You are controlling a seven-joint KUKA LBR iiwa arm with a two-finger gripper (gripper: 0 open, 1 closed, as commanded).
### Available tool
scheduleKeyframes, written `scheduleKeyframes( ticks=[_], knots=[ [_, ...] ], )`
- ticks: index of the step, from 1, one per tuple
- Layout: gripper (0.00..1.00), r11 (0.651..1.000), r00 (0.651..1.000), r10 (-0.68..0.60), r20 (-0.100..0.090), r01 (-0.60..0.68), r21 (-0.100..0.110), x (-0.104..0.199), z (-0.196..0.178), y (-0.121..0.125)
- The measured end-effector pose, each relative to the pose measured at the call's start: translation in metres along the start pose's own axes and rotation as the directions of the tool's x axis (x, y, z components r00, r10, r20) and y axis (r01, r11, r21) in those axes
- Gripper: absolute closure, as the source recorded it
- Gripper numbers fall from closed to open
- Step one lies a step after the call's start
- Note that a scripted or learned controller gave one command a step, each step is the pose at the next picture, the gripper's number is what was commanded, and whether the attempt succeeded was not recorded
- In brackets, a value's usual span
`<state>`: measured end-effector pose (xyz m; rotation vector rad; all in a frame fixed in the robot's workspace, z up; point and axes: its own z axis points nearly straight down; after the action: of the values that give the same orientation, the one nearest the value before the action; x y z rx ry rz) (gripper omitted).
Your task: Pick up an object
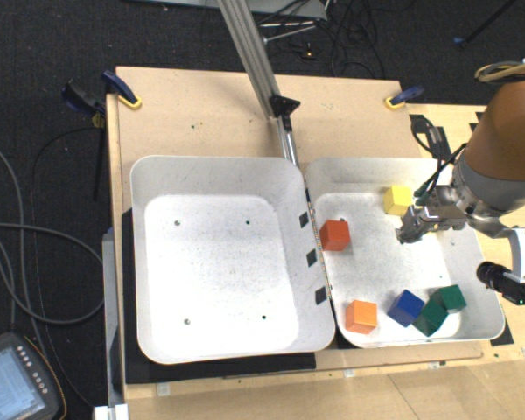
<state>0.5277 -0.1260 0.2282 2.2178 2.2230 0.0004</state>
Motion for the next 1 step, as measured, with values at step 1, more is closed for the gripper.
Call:
scheduleKeyframes(
  ticks=[1],
  knots=[
    [1.00, 1.000, 1.000, -0.006, -0.002, 0.006, 0.001, 0.0537, 0.0090, 0.0194]
  ],
)
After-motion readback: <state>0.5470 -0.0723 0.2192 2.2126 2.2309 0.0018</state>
